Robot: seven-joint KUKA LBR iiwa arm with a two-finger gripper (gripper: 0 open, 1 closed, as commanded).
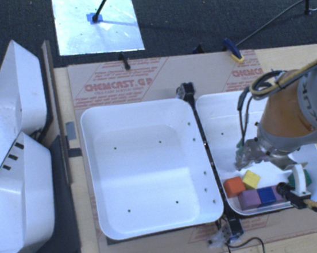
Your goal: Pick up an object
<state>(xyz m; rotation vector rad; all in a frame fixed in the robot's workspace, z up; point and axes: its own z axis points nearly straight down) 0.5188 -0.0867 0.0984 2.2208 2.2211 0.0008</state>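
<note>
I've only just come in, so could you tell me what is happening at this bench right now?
The grey and orange arm reaches in over the right bin, with its hand low above a cluster of small blocks at that bin's near end. There lie an orange block, a yellow block, a purple block, a blue block and a green one. Nothing is visibly held yet.

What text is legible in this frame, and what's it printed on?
"CHEMCAST GP", red print on the brown board under the bins, above the left bin.
"CHEMC...", the same red print on the board above the right bin, cut off by the arm.
Smaller red lines around both marks: too blurred to read.
</note>
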